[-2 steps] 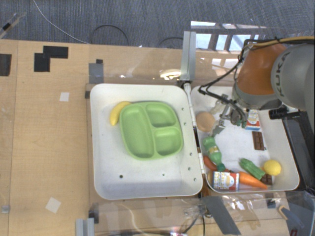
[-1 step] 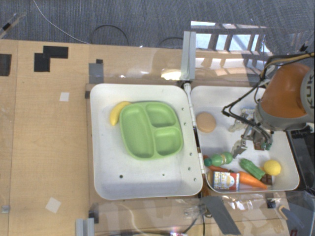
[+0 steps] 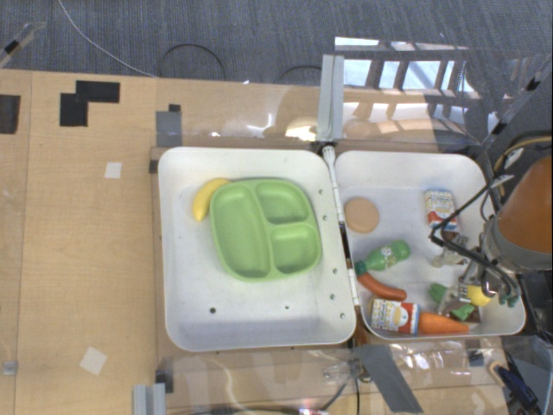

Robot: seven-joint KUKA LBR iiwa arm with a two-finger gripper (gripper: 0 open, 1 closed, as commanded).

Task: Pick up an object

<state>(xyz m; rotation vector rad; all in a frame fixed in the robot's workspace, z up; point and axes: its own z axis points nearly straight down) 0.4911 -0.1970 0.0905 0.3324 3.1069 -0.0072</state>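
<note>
At the right bin's point(image 3: 406, 167) right edge — end effector point(image 3: 480, 294), grip state unclear — toys close.

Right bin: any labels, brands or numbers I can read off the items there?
Nothing legible.
Packet at the bin's far right: printed label, too blurred.
Can at the near edge: red-and-white label, too small to read.
Green bottle: white patch, no readable text.

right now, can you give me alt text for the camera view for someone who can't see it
A grey and orange robot arm reaches from the right over the right white bin, its gripper low among a carrot, sausage, green bottle, jar and round biscuit. The left bin holds a green divided plate beside a banana.
</note>
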